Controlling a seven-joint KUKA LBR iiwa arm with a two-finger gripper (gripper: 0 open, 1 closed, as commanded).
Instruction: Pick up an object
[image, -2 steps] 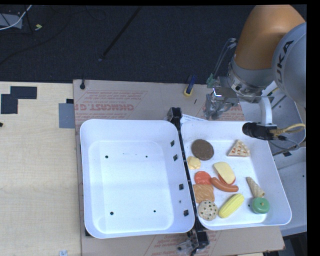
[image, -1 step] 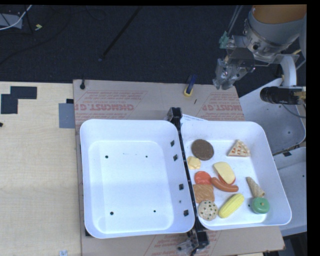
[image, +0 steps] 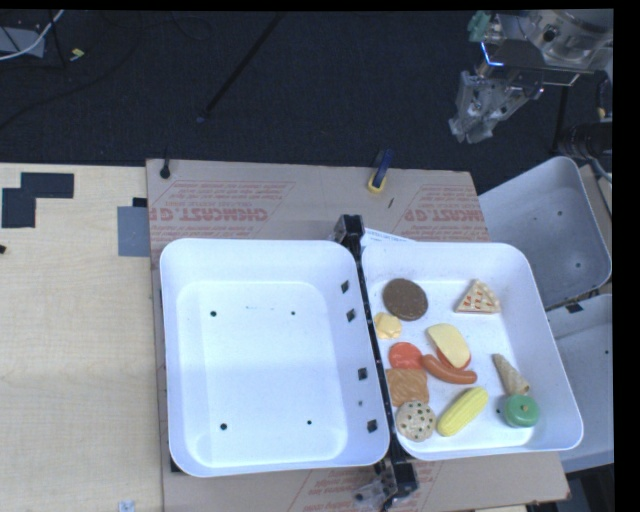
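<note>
Two bins sit side by side on the table (image: 80, 330). The left bin (image: 190, 270) holds nothing; the right bin (image: 545, 330) holds all the toy food: a brown patty (image: 405, 298), a pizza wedge (image: 480, 298), a corn cob (image: 461, 411), a cookie (image: 415, 421), a sausage (image: 450, 372), a cone (image: 510, 374) and a green disc (image: 520, 410), among others. The tool (image: 480, 110) hangs high at upper right, well apart from the bins, with nothing in it that I can see; whether it is spread or closed cannot be told. As I judge it, no pick has been made: choosing a piece, descending, gripping and lifting all remain.
</note>
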